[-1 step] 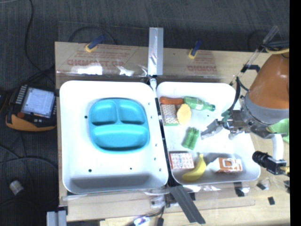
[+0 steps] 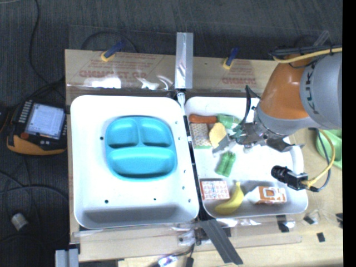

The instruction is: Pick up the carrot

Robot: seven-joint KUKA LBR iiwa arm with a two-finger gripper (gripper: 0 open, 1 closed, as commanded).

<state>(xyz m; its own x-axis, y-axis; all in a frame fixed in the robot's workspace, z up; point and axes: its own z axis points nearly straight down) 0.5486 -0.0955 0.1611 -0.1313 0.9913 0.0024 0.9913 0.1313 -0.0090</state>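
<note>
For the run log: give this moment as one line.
arm: over right bin | gripper: above green items | carrot: far-left corner, not held | blue plate: left bin

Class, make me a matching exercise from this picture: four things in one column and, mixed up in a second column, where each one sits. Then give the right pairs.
Things
1. blue plate
2. carrot
3. banana
4. handheld screen

Places
A. near edge of the right bin
B. on the floor, left of the bench
C. far corner of the right bin, by the divider
D. middle of the left bin

Pairs: 1-D, 2-C, 3-A, 4-B
</note>
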